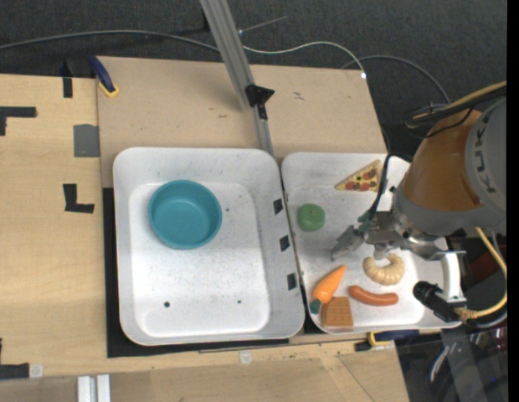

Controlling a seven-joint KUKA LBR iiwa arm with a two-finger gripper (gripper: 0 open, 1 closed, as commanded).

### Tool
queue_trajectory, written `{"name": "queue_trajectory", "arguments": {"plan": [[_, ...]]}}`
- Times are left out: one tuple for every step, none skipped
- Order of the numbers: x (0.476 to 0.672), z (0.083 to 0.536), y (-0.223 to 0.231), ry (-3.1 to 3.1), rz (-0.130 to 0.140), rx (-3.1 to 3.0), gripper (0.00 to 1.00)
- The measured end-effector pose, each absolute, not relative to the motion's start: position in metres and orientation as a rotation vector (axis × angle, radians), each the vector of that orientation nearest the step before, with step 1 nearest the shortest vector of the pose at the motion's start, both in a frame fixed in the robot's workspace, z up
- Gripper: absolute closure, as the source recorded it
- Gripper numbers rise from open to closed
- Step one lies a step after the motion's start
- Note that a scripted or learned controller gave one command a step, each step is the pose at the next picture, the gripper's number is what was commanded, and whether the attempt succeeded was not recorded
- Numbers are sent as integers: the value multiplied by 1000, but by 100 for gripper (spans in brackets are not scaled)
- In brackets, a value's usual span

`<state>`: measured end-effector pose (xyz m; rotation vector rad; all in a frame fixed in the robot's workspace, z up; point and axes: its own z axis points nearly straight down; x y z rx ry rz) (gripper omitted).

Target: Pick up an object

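Two shallow white bins sit side by side on the desk (159, 99), and the nearest things lie along the front edge of the right bin (326, 170). A square brown cracker (336, 312) rests at the front rim, with an orange carrot (329, 284) just behind it, tilted, its green end toward the bin divider. A red sausage (373, 296) lies beside them toward the right, lengthwise across the floor of the bin. Just behind the sausage is a pale, curled croissant-like pastry (384, 267). The tool (360, 234) hangs right over this spot, its dark fingers spread apart and released, one pointing left toward the middle of the bin, the other close above the pastry; nothing sits between them. The grey arm (444, 187) with its orange band comes in from the right and covers that side of the bin. Further back, a round green object (310, 217) lies near the divider, well apart from the tool. At the far rim rests a pizza slice (360, 177). In the left bin (134, 300), a teal bowl (185, 213) stands upright in the far half. Beyond both bins, a grey metal pole (230, 44) slants across the desk, and thin cables (326, 48) trail over the dark floor.
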<state>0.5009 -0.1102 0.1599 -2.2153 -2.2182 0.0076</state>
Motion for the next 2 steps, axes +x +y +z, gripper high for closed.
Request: {"name": "queue_trajectory", "arguments": {"plan": [[495,96,-111,-2216,9,-2215,0],[495,89,-111,-2221,3,-2220,0]]}}
